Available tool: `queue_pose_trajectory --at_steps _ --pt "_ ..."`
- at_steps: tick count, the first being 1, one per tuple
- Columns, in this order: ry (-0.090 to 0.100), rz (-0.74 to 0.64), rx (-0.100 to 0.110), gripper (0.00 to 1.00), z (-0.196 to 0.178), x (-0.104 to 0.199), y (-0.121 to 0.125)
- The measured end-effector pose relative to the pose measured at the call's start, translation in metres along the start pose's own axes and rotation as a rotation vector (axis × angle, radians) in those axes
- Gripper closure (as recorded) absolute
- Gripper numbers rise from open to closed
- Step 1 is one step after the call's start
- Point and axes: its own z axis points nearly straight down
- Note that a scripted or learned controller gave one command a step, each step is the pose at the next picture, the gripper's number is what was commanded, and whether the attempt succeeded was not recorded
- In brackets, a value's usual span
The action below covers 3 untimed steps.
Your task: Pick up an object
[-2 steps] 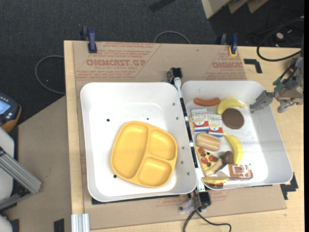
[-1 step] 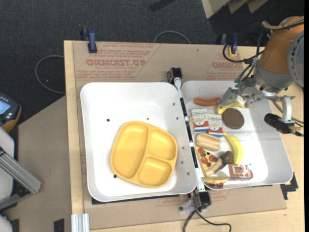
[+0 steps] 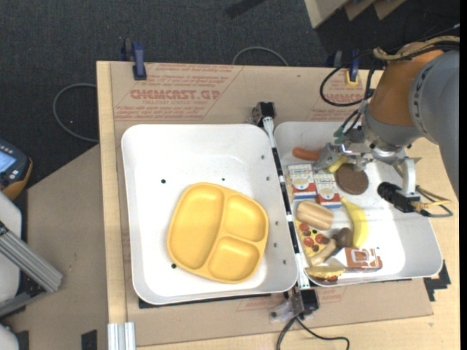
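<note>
Banana [image 3: 356, 222], lengthwise up-down, right bin [image 3: 408, 257]

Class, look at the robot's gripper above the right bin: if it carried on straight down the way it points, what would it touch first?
Most likely the brown round disc, which lies just beneath the gripper in the right bin. Depth is hard to judge from this slanted view, so the yellow piece beside it is possible too.

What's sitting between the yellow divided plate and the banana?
In the camera view, between the yellow divided plate and the banana run the two bins' adjoining rims, then a hot dog bun in the right bin.
</note>
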Motion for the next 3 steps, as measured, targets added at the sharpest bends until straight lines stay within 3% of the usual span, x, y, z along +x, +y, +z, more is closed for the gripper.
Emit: queue_pose_trajectory --at_steps 1,2,3 --pt "-0.010 0.007 0.028 0.00 0.000 0.036 0.031" --pt "-0.005 0.010 0.023 1.00 -0.011 0.035 0.031" --pt "-0.005 0.010 0.024 0.00 -0.011 0.036 0.031"
